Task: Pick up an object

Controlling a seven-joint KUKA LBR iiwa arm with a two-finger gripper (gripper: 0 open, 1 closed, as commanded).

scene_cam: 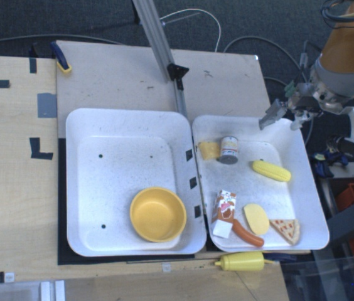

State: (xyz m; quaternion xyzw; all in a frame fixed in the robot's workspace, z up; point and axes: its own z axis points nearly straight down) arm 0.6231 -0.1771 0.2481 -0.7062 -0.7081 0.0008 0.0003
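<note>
A round yellow plastic bowl sits in the left white bin. The right white bin holds a small tin can and a yellow toy corn cob, among others. The tool hovers over its far rim, apparently open and empty. Judged: approach step; next, descend onto the cob.

yellow bowl, yellow corn, white bins, orange-banded arm
</note>
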